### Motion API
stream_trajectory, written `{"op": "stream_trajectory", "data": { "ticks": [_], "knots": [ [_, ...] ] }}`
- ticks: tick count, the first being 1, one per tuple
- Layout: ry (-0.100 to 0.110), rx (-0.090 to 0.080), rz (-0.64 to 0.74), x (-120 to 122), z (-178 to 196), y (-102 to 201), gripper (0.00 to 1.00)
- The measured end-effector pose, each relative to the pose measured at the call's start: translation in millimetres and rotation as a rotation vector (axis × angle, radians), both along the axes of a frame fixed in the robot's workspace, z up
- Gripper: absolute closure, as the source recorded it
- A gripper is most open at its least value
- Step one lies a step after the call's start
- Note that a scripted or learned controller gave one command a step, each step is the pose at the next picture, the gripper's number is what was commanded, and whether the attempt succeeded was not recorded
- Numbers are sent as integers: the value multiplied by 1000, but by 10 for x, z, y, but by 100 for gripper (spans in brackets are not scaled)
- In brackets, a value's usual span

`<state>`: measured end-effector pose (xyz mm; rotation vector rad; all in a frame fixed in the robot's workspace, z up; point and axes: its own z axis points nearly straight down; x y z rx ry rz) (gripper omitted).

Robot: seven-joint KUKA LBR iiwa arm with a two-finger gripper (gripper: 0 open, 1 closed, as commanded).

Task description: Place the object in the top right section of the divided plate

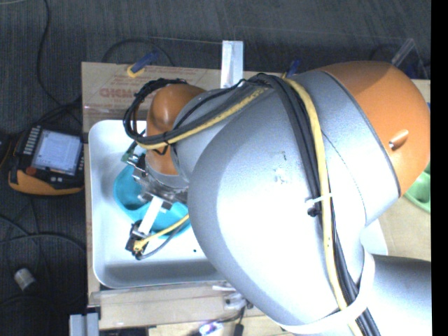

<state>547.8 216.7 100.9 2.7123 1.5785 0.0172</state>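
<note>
My arm (294,187) looming over the white bin (105,257), tool (152,187) above a blue plate (126,187) at nine o'clock, its grip I cannot tell

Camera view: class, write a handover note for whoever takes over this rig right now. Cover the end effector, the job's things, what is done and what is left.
End effector: low over the blue plate; whether it is open or shut cannot be told.
Plate: lies in the left bin, mostly covered by the arm; its sections are hidden.
Object: cannot be made out, and no grasp is visible. A green thing sits at the right edge.
Done: nothing can be confirmed.
Left: once the arm clears, check the top right section.
</note>
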Motion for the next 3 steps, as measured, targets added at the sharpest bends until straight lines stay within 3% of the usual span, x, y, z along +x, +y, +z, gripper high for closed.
{"op": "stream_trajectory", "data": {
  "ticks": [1,2,3],
  "knots": [
    [-26,-1,242,-441,-28,141,100],
    [-31,-11,531,-501,-22,116,100],
    [-16,23,-123,-566,-30,25,100]
  ]
}}
